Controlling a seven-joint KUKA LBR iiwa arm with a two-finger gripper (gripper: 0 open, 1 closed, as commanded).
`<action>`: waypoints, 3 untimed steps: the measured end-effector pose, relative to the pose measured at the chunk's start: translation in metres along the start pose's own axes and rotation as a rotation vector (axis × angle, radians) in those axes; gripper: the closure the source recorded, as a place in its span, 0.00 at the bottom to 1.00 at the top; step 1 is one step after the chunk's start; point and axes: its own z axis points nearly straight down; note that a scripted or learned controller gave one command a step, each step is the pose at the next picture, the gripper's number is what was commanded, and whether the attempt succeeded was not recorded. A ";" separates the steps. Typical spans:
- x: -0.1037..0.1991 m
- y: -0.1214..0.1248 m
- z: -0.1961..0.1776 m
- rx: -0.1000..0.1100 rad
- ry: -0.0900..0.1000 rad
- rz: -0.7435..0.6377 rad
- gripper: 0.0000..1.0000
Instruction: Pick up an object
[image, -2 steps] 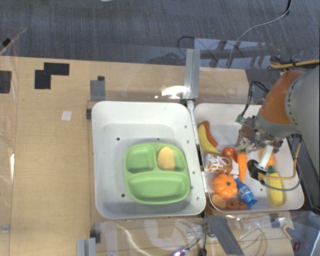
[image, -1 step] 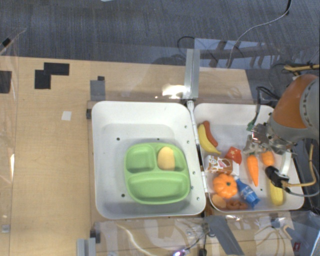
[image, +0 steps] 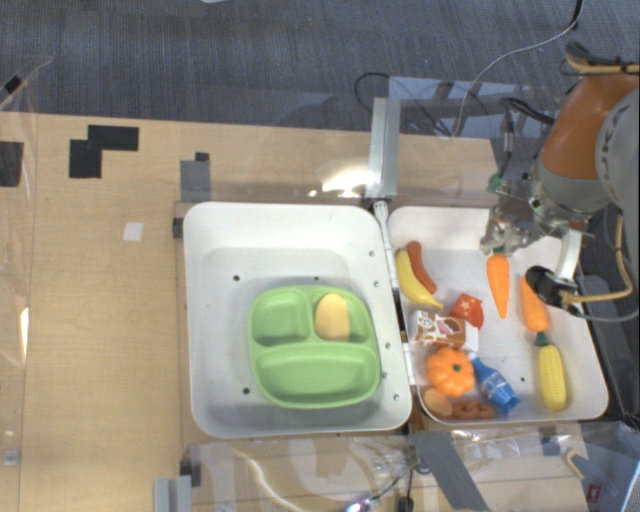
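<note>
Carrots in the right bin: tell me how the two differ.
The carrot under the gripper points straight down the picture, while the second carrot slants and lies nearer the bin's right wall. The first sits directly below the gripper; the second lies just above the corn cob. Both are orange, tapered and lying flat.

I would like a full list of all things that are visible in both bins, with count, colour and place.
White bins: two, side by side.
Divided plate: one, green, left bin.
Lemon-like fruit: one, yellow, plate's upper right compartment.
Banana: one, yellow, right bin, left edge.
Carrots: two, orange, right bin, upper middle and right.
Corn cob: one, yellow, lower right.
Pumpkin: one, orange, lower middle.
Blue item: one, beside the pumpkin.
Packet: one, white and red, above the pumpkin.
Arm: one, grey and orange, from the right.
Tool: one, above the middle carrot's top.
</note>
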 end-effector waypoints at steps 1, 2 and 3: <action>0.000 0.000 0.000 0.001 -0.001 0.000 0.00; -0.056 -0.001 0.095 -0.004 -0.001 -0.147 0.00; -0.054 0.001 0.083 -0.010 0.001 -0.150 1.00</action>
